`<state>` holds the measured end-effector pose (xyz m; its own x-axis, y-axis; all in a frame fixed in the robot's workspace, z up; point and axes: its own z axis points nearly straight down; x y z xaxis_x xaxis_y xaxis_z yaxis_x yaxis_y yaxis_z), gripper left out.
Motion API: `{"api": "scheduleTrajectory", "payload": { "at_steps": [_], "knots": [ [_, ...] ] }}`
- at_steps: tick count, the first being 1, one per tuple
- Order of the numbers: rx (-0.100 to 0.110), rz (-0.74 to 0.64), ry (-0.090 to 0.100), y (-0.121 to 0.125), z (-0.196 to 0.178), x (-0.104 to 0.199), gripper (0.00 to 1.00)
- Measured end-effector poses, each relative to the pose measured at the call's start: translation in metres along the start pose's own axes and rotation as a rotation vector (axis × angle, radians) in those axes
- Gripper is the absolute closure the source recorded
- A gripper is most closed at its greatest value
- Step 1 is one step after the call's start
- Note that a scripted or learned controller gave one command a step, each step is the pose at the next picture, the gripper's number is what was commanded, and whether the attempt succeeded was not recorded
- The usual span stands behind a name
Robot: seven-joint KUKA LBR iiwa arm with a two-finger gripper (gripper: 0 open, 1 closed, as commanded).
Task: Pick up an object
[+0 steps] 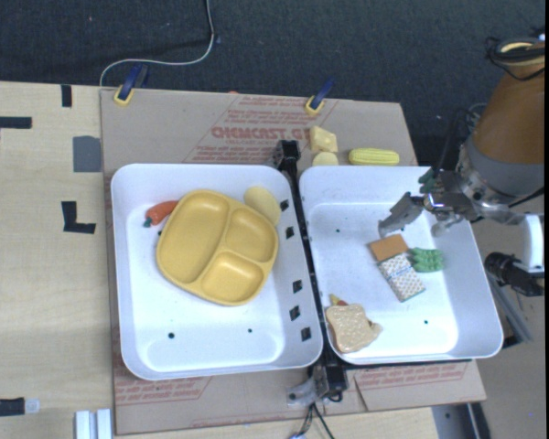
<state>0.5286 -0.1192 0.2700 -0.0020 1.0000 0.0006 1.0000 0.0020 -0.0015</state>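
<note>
My gripper [419, 218] hangs over the upper part of the right bin [471, 337], with its fingers spread open and nothing between them. Just below it and to the left lies a small orange-brown block [388, 246]. A white patterned block [403, 278] lies beside that, and a green leafy piece [427, 260] sits to their right. A slice of toast [350, 327] rests at the bin's lower left corner. The grey arm with its orange band [517, 108] comes in from the right.
The left bin [210, 346] holds a yellow divided plate [220, 245], an orange carrot [161, 212] and a pale yellow piece [263, 201]. Behind the bins on the cardboard lie a corn cob [373, 157] and two pale yellow bits [323, 141].
</note>
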Motion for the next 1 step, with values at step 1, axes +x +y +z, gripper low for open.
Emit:
{"api": "scheduleTrajectory", "payload": {
  "at_steps": [1],
  "knots": [
    [0.004, 0.003, -0.001, 0.0331, 0.0923, -0.0389, 0.00]
  ]
}}
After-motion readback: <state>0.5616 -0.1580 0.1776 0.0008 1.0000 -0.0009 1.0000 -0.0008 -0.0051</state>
